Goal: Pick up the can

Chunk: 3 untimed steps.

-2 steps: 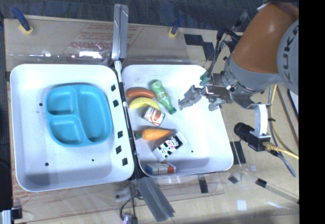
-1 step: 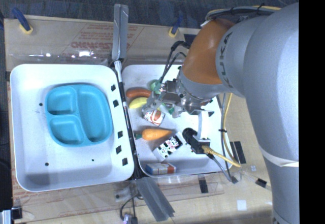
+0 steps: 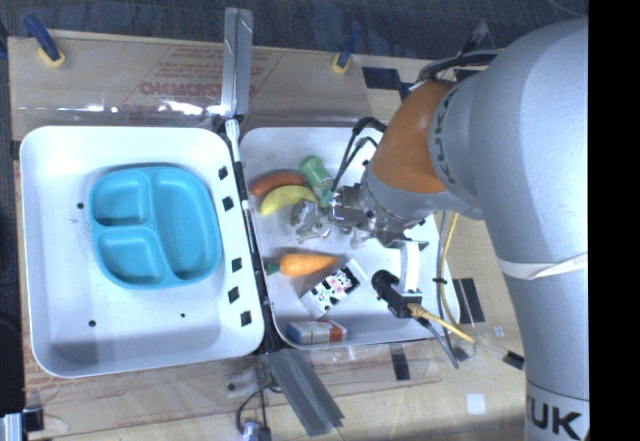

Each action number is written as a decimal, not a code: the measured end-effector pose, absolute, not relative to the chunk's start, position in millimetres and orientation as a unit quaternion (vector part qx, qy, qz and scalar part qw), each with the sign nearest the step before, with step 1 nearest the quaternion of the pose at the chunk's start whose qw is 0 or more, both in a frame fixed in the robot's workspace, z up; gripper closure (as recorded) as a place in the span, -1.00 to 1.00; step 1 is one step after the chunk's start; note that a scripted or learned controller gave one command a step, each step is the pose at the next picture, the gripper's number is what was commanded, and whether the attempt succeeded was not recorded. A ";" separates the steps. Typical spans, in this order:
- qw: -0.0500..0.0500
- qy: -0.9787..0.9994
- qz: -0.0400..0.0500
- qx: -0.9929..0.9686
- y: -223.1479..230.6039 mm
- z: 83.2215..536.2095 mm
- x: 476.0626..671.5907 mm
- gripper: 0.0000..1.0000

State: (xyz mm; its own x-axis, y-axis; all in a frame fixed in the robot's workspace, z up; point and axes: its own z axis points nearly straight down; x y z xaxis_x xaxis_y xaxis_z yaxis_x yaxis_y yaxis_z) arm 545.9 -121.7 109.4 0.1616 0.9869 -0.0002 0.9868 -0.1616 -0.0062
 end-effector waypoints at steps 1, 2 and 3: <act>0.001 -0.641 0.001 -0.768 -140.7 91.1 556.0 -1.00; 0.001 -0.590 0.000 -0.808 -163.1 98.0 582.7 -1.00; 0.003 -0.566 -0.002 -0.824 -188.4 93.4 648.5 -1.00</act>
State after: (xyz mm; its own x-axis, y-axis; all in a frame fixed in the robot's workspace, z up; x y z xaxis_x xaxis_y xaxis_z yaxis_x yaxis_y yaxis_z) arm 648.5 -188.4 93.4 0.3582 0.9336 0.0068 0.9336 -0.3582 -0.0024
